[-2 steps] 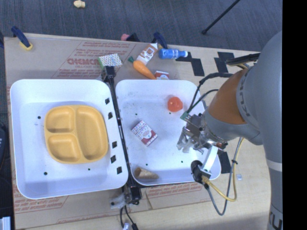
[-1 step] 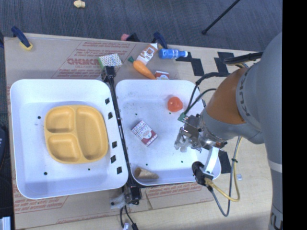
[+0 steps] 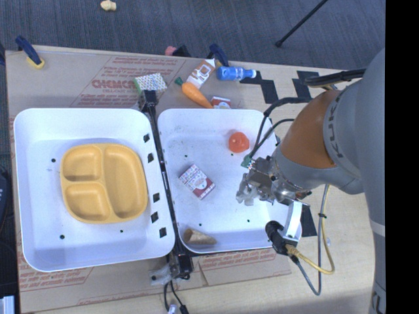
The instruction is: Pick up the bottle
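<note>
The end effector point(image 3: 247, 190) hung low over the right bin point(image 3: 171, 175), near its right wall; whether it was released or clenched could not be told. The bottle point(image 3: 199, 73) lay on the bench point(image 3: 340, 267) behind that bin, beside a carrot point(image 3: 195, 95) and a blue tube point(image 3: 234, 73). A small carton point(image 3: 196, 181) and an orange toy point(image 3: 238, 141) lay in the right bin; a yellow divided plate point(image 3: 103, 182) sat in the left bin point(image 3: 26, 175).

I see dark grey carpet point(image 3: 131, 15) beyond the bench's far edge, crossed by a thin black pole point(image 3: 313, 13).
</note>
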Robot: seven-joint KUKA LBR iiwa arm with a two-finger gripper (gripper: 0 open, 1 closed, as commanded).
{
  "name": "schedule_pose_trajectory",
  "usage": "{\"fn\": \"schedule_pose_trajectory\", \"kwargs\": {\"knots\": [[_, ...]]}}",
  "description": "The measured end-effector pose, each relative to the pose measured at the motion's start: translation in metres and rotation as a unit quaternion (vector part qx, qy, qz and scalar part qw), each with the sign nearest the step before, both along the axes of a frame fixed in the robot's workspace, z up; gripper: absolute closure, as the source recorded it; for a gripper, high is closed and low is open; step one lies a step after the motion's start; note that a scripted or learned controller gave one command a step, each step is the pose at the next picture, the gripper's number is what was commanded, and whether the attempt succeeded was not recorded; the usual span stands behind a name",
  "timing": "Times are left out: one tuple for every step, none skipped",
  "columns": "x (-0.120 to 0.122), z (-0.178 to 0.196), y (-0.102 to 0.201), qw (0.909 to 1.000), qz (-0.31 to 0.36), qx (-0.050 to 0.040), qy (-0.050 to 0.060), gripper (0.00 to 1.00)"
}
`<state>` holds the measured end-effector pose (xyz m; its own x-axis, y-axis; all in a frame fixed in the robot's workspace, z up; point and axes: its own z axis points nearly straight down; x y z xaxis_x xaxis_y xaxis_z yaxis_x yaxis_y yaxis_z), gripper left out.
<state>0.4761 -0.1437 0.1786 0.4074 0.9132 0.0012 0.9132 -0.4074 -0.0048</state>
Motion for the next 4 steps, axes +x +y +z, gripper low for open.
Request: {"fn": "schedule_pose_trajectory", "kwargs": {"knots": [[0.0,-0.003,-0.013,0.9984,0.056,0.001,0.001,1.0],[0.0,0.012,-0.001,0.9807,0.195,0.001,0.0,1.0],[-0.001,-0.015,-0.035,0.9924,0.123,0.0017,0.001,1.0],[0.0,-0.02,-0.041,0.9825,0.186,0.003,0.001,1.0]]}}
